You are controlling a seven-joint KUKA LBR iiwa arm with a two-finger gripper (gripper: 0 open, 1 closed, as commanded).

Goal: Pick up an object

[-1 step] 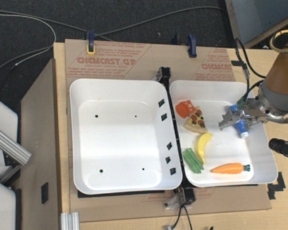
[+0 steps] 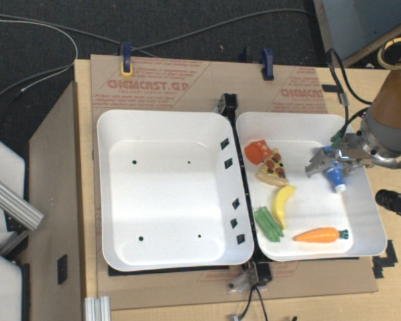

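Observation:
Several toy foods lie in the right bin (image 2: pixel 361 246). A red pepper-like piece (image 2: pixel 256 151) sits beside a pizza slice (image 2: pixel 273 168). Below them are a yellow banana (image 2: pixel 283 204), a green bean pod (image 2: pixel 269 223) and an orange carrot (image 2: pixel 317 235). My gripper (image 2: pixel 326 162) hangs low over the right side of this bin, at the end of the grey arm coming in from the right. A small blue object with a white tip (image 2: pixel 335 178) lies directly under it, touching or nearly touching the gripper. Whether it is held is hidden.
The left bin (image 2: pixel 113 179) stands next to the right one, with a black divider strip (image 2: pixel 235 179) between them. Both rest on a cardboard sheet (image 2: pixel 160 79) held by clamps (image 2: pixel 126 59) at the back. Cables run near the arm at the right.

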